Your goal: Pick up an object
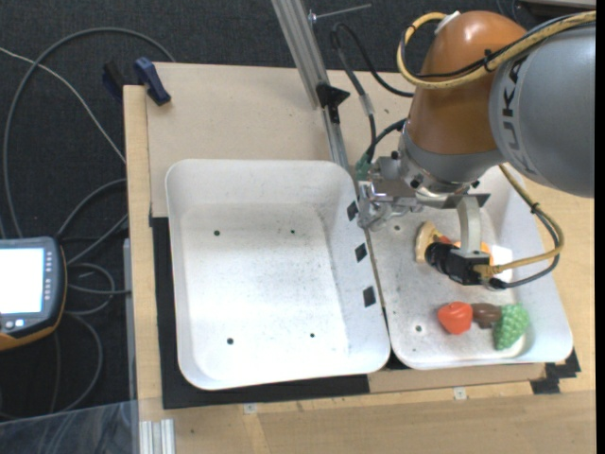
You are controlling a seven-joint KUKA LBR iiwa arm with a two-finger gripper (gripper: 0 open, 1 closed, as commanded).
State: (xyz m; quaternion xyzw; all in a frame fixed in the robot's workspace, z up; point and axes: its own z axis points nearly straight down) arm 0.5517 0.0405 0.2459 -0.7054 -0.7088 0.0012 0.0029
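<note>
White bins sit side by side on the wooden surface point(236, 112). The left bin point(189, 197) shows a bare, speckled floor. The right bin point(416, 343) holds all the loose things. A red tomato point(455, 317) lies near its front edge, with a small brown piece point(487, 314) touching it on the right and a bunch of green grapes point(511, 326) just beyond that, close to the front right corner. Farther back, a pale yellow curved piece point(424, 239) lies partly under the arm.

From where I stand, the grey arm point(558, 93) with its orange band leans in over the back half of the right bin. Its metal end hangs low at the wall where the two bins meet. The fingers point(376, 200) are tucked under the wrist, and I cannot tell whether they are parted or closed, nor whether anything is between them. The tomato, brown piece and grapes lie apart from them, toward the front.

A blue clamp point(151, 79) sits on the far left corner of the surface, and a handheld screen point(24, 287) glows off to the left.
</note>
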